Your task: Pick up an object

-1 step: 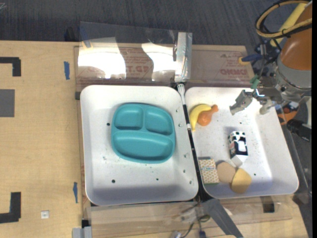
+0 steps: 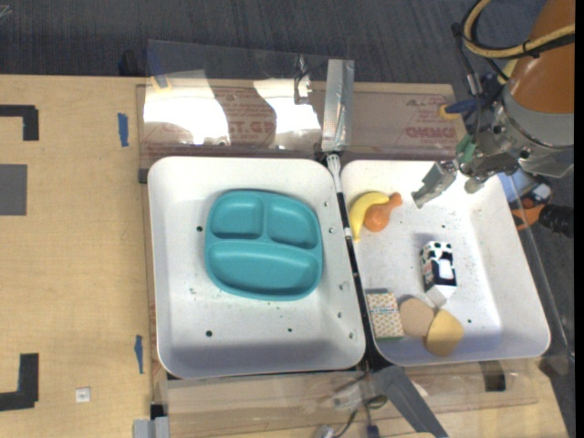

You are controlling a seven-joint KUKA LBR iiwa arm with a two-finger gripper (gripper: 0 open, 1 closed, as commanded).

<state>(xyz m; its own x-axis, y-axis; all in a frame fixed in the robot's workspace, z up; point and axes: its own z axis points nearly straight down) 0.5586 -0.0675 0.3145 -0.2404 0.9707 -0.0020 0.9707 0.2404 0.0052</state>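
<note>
Nearest, the right bin (image 2: 511,322) holds a tan egg-shaped object (image 2: 431,325), patterned packet (image 2: 384,314), black-and-white toy (image 2: 439,265) and banana (image 2: 365,210). Left bin (image 2: 173,190) bears a teal divided plate (image 2: 265,243). Gripper (image 2: 453,182) hangs spread wide, holding nothing, above the right bin's far side.

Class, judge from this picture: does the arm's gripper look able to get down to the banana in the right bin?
Probably yes. The gripper hangs just right of the banana, with bare bin floor between them and nothing lying on the fruit.

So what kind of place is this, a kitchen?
Probably a robot test lab, not a kitchen. A robot arm reaches over two white bins on a cardboard-covered bench, with toy food like a banana to grab.
</note>
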